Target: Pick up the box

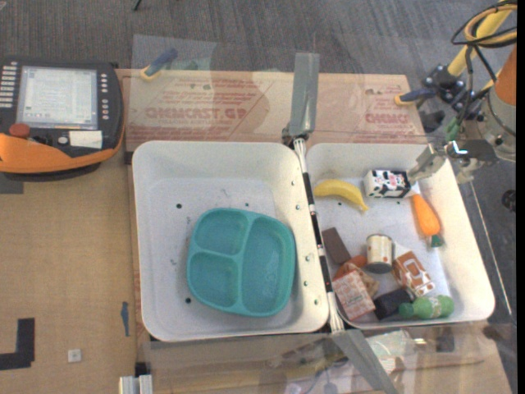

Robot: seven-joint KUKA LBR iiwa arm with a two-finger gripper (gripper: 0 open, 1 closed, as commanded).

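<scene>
Several small boxes lie in the right bin [480, 290]. A black-and-white patterned box [386, 184] sits near the bin's far wall. An orange-and-white box [413, 273] and a reddish carton [353, 293] lie near the front. My gripper [424, 165] hangs at the bin's far right corner, just right of the black-and-white box and above the carrot [425, 216]. Nothing shows in its grasp.
The right bin also holds a banana [340, 192], a small can [378, 252], a brown block [335, 245], a black piece [393, 304] and a green item [432, 306]. A teal divided plate [241, 262] lies in the left bin [156, 220]. A teach pendant [57, 115] rests at the far left.
</scene>
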